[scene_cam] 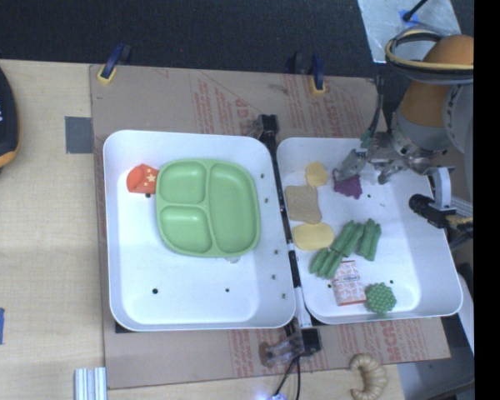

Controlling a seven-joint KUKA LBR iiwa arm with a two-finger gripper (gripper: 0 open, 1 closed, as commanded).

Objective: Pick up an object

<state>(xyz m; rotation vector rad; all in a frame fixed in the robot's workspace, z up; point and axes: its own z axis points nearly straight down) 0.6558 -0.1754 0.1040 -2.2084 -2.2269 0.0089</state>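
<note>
Your gripper (356, 167) sits low at the far side of the right bin (437, 265), spread fingers right at a small purple object (347, 187); you can't tell if they've got it. Looks like the approach/grasp step. Next you need a clean close on the purple piece, then lift. Yellow pieces (316, 173) lie just left, green beans (350, 244) nearer.

Pale wooden bench (42, 248) — brown cardboard sheet (192, 98) — dark floor (192, 11)
</note>
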